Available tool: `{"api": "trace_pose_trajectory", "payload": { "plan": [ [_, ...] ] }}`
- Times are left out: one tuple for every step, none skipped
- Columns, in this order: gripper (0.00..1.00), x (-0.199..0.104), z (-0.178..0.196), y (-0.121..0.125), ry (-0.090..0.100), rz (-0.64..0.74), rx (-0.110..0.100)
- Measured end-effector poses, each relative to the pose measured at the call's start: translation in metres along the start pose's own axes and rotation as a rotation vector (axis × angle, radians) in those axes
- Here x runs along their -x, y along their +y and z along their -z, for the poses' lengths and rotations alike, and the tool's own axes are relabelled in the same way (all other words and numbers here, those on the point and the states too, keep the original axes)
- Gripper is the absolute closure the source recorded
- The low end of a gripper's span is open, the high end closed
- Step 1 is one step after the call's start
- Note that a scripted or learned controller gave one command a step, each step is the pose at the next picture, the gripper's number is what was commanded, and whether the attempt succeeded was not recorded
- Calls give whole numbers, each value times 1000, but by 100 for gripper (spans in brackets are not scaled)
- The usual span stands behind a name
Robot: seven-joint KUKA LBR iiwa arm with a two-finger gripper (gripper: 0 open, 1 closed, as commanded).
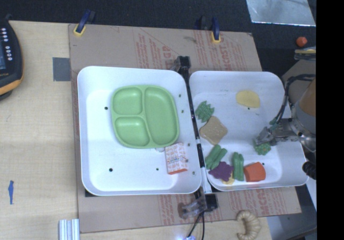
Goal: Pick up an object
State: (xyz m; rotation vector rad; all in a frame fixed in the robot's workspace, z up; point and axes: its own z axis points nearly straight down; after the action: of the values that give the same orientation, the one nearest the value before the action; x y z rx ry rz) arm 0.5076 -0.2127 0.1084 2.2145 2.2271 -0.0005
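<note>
My gripper point(265, 138) reaches in from the right and sits low over the right side of the right bin point(231, 80). A small green broccoli-like piece point(263, 149) lies just under and in front of its tip, touching or nearly touching it. Further left in that bin lie a tan bread slice point(213, 130), a green leafy piece point(204, 110), a yellow piece point(248, 99), green bean pods point(215, 154), a green pod point(237, 163), a purple piece point(221, 170) and an orange-red block point(254, 172).
The left bin point(94, 169) holds a light green divided plate point(145, 116) and a small red-and-white packet point(176, 158). Black clips point(184, 63) join the bins at the middle. A handheld controller point(8, 59) rests at the far left of the bench.
</note>
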Motion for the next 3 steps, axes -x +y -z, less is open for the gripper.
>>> {"api": "trace_pose_trajectory", "payload": {
  "plan": [
    [100, -54, 38, 42, 1, 5, 2],
    [0, -51, 36, 40, 1, -1, -4],
    [0, -10, -20, 33, 1, -3, -8]
  ]
}}
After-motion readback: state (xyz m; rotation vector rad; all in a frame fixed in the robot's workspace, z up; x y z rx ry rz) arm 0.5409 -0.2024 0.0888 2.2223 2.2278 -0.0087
